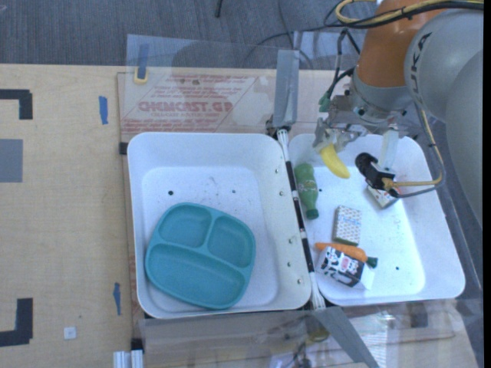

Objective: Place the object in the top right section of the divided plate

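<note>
A teal divided plate [201, 255] lies in the left bin [153, 159], toward its front. In the right bin [430, 228], a small yellow banana [335, 162] lies near the back left. My gripper [336, 138] hangs right over the banana's upper end, at the back of that bin. Whether it touches the banana is unclear. The grey arm with its orange band [391, 37] reaches in from the upper right.
A green bottle [307, 189] lies along the right bin's left wall. A patterned small box [347, 224], an orange carrot [345, 249] and a black-and-white carton [343, 266] lie nearer the front. A rim [291, 205] divides the two bins.
</note>
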Robot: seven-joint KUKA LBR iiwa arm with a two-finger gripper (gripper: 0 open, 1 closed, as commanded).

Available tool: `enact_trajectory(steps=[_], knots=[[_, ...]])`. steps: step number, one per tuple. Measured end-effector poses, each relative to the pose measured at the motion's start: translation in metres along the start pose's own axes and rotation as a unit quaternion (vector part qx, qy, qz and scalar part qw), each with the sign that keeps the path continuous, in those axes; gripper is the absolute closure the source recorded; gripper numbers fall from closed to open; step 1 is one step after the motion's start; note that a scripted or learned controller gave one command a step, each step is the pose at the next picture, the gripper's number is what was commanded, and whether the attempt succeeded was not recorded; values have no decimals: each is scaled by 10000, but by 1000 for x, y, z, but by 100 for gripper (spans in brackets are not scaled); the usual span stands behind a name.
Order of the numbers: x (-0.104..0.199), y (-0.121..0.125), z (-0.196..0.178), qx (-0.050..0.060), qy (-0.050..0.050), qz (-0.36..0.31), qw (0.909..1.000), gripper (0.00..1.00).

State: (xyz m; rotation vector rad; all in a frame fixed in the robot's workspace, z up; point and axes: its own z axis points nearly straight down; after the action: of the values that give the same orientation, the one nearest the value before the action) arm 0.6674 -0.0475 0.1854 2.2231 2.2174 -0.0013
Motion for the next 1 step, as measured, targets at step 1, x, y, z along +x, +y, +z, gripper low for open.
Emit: enact_trajectory(steps=[1], knots=[[59,-70,1,8,12,-380,9993,100]])
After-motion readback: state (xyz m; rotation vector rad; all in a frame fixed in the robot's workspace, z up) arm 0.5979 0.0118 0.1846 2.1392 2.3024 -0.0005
